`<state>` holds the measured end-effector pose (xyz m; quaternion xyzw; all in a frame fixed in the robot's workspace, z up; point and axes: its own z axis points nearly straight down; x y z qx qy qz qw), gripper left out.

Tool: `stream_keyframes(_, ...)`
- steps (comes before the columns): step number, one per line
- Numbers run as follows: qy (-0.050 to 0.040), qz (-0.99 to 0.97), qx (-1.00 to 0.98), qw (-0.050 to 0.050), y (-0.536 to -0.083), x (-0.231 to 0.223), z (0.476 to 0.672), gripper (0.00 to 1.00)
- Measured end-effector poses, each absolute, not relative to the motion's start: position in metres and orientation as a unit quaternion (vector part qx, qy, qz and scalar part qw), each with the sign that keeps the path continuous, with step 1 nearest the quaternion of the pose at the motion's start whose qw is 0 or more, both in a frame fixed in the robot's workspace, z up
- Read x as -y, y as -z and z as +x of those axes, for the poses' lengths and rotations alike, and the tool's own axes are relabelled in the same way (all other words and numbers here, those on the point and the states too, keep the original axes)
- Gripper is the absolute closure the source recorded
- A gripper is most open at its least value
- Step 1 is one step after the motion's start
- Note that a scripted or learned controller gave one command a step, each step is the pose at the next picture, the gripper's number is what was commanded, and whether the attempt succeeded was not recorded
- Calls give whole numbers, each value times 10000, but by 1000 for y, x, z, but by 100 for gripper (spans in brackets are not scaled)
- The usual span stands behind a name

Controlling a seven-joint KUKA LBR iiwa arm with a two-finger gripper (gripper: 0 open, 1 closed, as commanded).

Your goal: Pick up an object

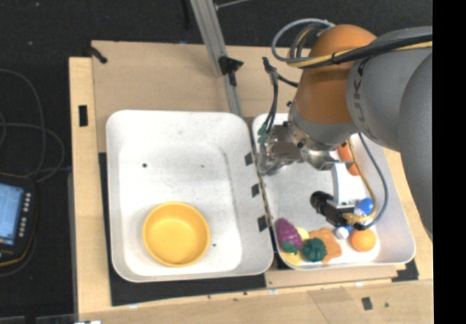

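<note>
Toys (320, 242) clumped at 6 o'clock in right bin (404, 246), end effector (271, 155) state unreadable, risks closing on nothing.

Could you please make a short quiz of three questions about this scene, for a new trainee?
1. True or false: the yellow bowl lies in the left bin.
2. Which small item lies next to the purple one at the near edge of the right bin?
A. a green one
B. a red cup
C. a white spoon
3. Fill in: the gripper is over the ______ bin, near the wall between the two bins.

Key
1. True.
2. A: the green item sits just right of the purple one.
3. Right.
</note>
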<state>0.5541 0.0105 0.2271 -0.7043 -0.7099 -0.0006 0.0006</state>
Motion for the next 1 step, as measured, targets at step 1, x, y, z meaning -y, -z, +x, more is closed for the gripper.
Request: stream_keyframes(1,21,-7038,7104,-3,-245,-64,550,100)
